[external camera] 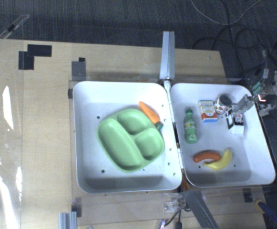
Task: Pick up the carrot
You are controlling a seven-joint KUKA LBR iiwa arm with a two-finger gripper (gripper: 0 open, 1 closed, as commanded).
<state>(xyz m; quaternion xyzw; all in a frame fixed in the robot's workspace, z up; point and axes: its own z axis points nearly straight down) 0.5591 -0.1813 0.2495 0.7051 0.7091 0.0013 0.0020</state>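
An orange carrot lies in the left bin, resting on the upper right rim of a green divided plate, close to the wall between the bins. The right bin holds a green bottle, a small carton, a sausage and a banana. The gripper hovers over that bin's upper right corner, well apart from the carrot; whether it is open is unclear.

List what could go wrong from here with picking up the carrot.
1. The carrot lies in the left bin, squeezed between the green divided plate and the bin's right wall; the fingers may hit either one.
2. The gripper is over the right bin beside a small carton and a green bottle; moving across low could knock them.
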